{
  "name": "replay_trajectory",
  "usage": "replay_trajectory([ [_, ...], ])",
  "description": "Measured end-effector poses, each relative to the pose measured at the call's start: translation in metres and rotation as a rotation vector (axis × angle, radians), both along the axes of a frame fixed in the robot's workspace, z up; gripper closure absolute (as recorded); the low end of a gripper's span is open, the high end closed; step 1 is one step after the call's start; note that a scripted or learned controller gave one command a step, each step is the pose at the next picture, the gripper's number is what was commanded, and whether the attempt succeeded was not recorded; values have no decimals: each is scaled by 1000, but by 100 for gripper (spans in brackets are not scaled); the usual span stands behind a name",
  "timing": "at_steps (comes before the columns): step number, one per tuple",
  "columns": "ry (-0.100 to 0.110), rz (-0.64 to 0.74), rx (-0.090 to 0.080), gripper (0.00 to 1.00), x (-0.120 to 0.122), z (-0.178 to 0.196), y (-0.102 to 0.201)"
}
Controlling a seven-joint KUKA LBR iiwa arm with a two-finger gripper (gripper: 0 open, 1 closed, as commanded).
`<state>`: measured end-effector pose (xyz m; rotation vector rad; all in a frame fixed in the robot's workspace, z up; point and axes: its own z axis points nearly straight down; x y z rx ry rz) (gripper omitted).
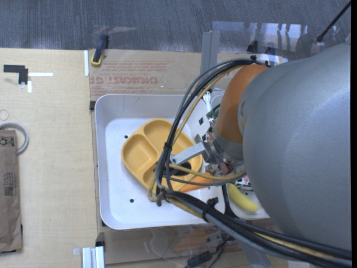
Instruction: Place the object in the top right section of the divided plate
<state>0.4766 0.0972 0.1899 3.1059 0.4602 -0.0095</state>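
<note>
Although my own arm [295,149] and cable bundle [184,127] cover much of the white bin [111,205], the yellow divided plate [146,149] is visible flat on the bin floor, its right portion hidden. An orange object [196,184], possibly a carrot, lies at the plate's lower right edge, long axis roughly left-right; its ends are obscured. A banana [243,200] lies just right of it, running diagonally. My end effector [209,159] sits above the plate; I cannot tell its state.
</note>
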Motion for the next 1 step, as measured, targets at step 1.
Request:
replay_trajectory([
  [1,0,80,1,100,0,-99,56],
])
